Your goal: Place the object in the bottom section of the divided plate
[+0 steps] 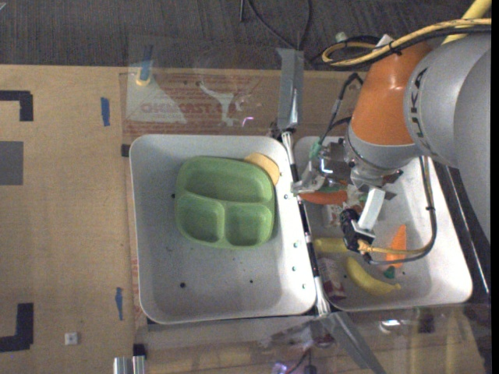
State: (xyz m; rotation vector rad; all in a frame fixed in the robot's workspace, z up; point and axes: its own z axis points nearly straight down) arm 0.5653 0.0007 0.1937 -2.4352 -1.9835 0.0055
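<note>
End effector [313, 180] over the right bin's [456, 275] left edge; we cannot tell how wide it stands. Orange-red object [326, 197] lies just beside it. Green divided plate [222, 181] sits to its left, in the left bin [160, 275].

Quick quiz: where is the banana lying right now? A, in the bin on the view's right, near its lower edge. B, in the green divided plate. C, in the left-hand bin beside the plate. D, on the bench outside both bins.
A: the banana lies on the floor of the right-hand bin, near its lower edge. The green divided plate sits apart from it in the left-hand bin.
</note>
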